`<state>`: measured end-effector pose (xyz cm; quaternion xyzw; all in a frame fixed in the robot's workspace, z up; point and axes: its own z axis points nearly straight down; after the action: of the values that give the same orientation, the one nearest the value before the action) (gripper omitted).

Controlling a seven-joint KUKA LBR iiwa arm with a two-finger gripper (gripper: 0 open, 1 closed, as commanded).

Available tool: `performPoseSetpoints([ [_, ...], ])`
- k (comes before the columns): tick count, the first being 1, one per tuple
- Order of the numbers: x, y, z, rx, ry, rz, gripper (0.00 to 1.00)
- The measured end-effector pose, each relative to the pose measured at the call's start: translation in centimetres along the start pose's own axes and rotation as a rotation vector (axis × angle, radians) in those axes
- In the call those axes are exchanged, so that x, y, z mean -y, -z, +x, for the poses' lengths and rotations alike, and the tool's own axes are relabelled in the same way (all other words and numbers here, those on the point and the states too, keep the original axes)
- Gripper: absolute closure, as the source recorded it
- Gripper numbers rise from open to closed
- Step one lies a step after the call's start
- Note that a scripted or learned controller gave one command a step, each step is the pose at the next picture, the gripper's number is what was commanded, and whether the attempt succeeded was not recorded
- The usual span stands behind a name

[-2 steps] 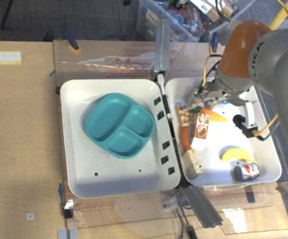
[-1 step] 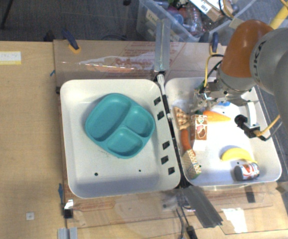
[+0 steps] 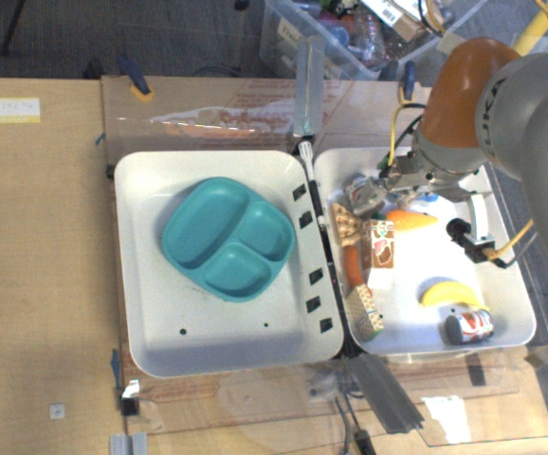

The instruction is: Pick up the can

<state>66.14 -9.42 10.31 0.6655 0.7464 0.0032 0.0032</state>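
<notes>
Teal divided plate [image 3: 228,238] in white left bin [image 3: 141,282], red, white and dark can [image 3: 468,326] lower right, yellow banana [image 3: 451,294], orange item [image 3: 409,220], brown-and-white packet [image 3: 381,244], grey arm with orange band [image 3: 468,88], tan bench [image 3: 32,282].

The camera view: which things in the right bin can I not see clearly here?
- Gripper: camera view, its tip merges with clutter below it.
- Can: lying on its side, label too small to read.
- Packets along the divider: overlapping, blurred, kinds unclear.
- Orange item: partly covered by the arm.
</notes>
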Motion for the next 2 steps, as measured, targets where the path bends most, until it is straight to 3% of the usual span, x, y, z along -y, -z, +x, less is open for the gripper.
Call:
performPoseSetpoints([
  [1, -0.08, 1.13, -0.13, 0.0, -0.003, -0.004, 1.0],
  [2, -0.07, 1.13, -0.15, 0.0, -0.004, -0.004, 0.0],
])
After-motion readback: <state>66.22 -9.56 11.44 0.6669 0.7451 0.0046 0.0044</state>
